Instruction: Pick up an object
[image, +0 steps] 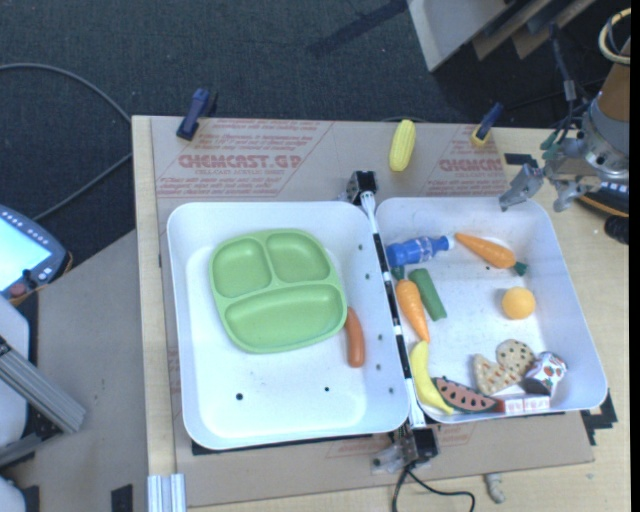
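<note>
Overhead, we see the gripper (545, 190) with fingers spread apart, holding nothing, above the right bin (570, 300); a glossy green sectioned plate (278, 290) rests on smooth white plastic.

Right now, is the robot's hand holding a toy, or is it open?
Hand: open, holding nothing, up above the right bin's far corner.

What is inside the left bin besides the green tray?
The left bin holds the green tray, its three compartments bare, and a sausage lying beside the tray's right edge. A few dark specks dot the floor. Anything under the tray is covered.
</note>
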